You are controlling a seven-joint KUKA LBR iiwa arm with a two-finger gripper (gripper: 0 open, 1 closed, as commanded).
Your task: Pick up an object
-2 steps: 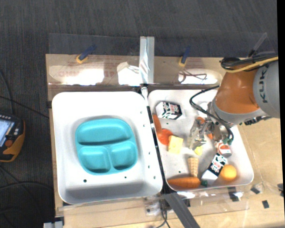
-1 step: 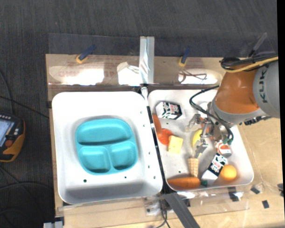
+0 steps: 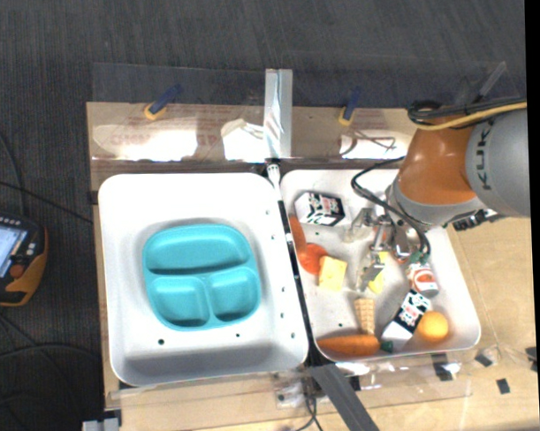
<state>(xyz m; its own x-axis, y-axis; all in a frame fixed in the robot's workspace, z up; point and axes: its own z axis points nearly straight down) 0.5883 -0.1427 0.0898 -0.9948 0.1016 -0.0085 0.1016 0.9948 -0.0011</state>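
Observation:
My gripper (image 3: 378, 248) reaches down into the right bin (image 3: 460, 287), near its middle, under the orange wrist band. Just left of it lies a yellow block (image 3: 332, 272), and a small yellow piece (image 3: 376, 283) sits right below it. A red and white can (image 3: 423, 279) lies to its right. A waffle cone (image 3: 366, 315), a black and white carton (image 3: 404, 315), an orange ball (image 3: 433, 326) and an orange carrot-like piece (image 3: 349, 344) lie along the near side. A second black and white carton (image 3: 323, 207) sits at the far left, with a red-orange item (image 3: 308, 253) below it.
The left bin (image 3: 132, 330) holds a teal divided tray (image 3: 201, 273). A raised divider (image 3: 290, 271) separates the two bins. Cables loop from the wrist over the right bin's far side. A handheld device (image 3: 13, 254) lies on the floor at the left.

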